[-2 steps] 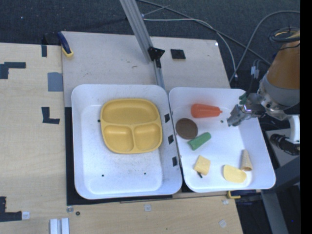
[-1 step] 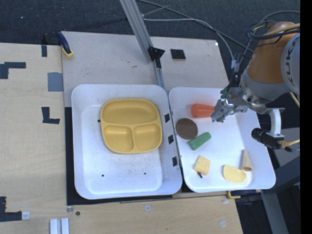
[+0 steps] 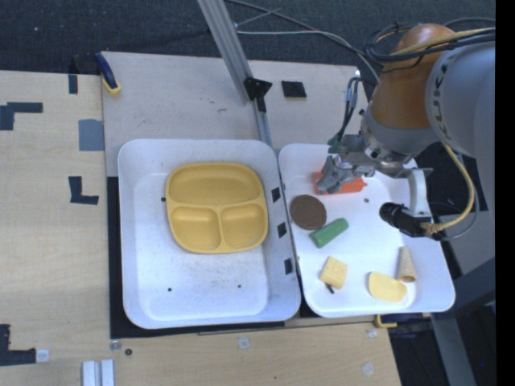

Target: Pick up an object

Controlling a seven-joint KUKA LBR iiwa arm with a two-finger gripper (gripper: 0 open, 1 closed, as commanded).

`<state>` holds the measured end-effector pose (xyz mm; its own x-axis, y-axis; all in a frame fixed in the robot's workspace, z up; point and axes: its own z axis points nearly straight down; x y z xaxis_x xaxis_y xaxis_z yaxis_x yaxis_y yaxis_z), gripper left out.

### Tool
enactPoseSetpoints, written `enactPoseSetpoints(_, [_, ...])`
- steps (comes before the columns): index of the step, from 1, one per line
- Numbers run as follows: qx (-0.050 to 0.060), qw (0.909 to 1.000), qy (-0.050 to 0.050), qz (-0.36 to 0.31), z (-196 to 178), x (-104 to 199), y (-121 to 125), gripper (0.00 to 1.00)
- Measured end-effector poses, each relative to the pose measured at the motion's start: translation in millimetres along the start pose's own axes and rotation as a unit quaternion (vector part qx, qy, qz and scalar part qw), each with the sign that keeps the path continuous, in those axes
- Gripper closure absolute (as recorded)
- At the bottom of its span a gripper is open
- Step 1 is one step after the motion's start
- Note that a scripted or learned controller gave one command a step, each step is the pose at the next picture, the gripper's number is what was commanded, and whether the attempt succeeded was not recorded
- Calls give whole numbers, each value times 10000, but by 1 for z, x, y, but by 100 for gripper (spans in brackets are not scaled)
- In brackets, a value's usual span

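Note:
My gripper (image 3: 331, 181) hangs over the back of the right bin (image 3: 426, 292), right on top of an orange-red object (image 3: 351, 186). The object lies partly under the fingers, and the view does not show whether they grip it. In front of it lie a brown round disc (image 3: 307, 211) and a green piece (image 3: 329, 232). Nearer the front edge are a yellow cube-like piece (image 3: 334, 272), a pale yellow slice (image 3: 387, 287) and a small tan cone (image 3: 406, 264).
The left bin (image 3: 141, 288) holds a yellow divided plate (image 3: 216, 207). A metal pole (image 3: 233, 47) slants up from between the bins at the back. The grey arm with its orange band (image 3: 406, 79) fills the upper right.

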<state>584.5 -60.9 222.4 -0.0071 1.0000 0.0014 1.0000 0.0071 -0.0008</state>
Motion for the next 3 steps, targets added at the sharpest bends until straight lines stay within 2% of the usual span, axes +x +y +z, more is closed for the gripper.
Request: enactPoseSetpoints(3, [3,10000,-3,4,16,144,13,100])
